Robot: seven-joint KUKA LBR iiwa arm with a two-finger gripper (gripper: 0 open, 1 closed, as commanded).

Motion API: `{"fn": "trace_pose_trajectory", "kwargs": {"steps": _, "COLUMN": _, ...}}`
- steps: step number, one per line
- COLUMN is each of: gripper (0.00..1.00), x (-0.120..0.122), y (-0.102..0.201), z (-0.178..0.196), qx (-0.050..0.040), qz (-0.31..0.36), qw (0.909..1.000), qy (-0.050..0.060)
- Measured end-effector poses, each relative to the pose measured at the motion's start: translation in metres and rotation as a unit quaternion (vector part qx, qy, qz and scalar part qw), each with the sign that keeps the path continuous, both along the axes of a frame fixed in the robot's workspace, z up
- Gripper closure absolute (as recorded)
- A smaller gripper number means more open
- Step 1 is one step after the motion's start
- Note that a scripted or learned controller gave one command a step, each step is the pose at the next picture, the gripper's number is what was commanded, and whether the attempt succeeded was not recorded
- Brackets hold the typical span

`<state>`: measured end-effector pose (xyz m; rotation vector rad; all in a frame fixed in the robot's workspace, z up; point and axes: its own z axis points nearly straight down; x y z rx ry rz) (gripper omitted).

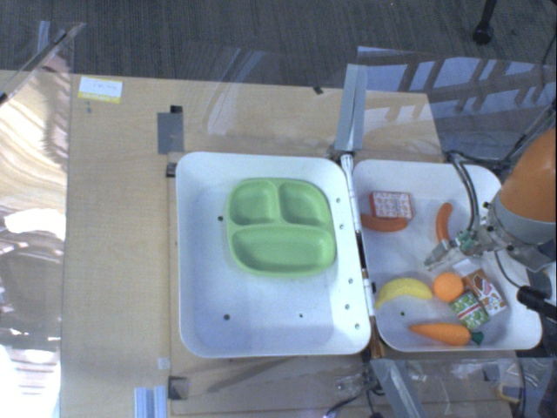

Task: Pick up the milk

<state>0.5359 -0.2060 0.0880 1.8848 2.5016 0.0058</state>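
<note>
The milk [479,301] is a small white carton with red and green print, lying tilted in the right bin [409,174] near its right wall. My gripper [444,252] hangs over the middle of that bin, up and to the left of the carton and just above an orange ball [448,286]. Its thin fingers [432,258] are spread open with nothing between them. The grey wrist with the orange band [531,185] comes in from the right edge.
The right bin also holds a red patterned box [390,205] on an orange-red sausage [384,224], a red chilli [444,219], a yellow lemon [405,290] and a carrot [440,332]. In the left bin [261,320] lies a green divided plate [281,227].
</note>
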Motion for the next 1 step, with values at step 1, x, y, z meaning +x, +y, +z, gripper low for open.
{"fn": "trace_pose_trajectory", "kwargs": {"steps": 1, "gripper": 0.0, "x": 0.075, "y": 0.0017, "z": -0.0014, "qx": 0.0002, "qz": 0.037, "qw": 0.9993, "qy": 0.001}}
